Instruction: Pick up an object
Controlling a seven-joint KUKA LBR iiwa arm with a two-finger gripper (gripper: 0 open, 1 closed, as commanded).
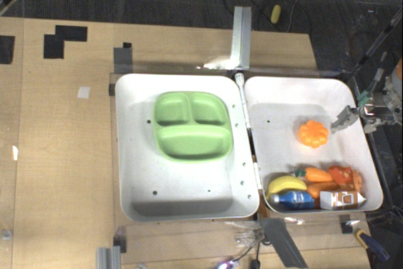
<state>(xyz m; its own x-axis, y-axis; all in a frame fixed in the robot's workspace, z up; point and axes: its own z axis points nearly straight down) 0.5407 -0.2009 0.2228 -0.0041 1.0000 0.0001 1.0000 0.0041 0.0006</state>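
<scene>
While a green divided plate sits in the left bin, the gripper is seen just beside an orange pumpkin-shaped toy in the right bin; its grip cannot be told.

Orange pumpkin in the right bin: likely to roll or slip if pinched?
The pumpkin looks round and ribbed, so it may roll if nudged. Its smooth, toy-like surface could slip between fingers. It sits alone on the bin floor, apart from the pile, so nothing would stop it.

white carton with orange print, lettering too small to read
</scene>
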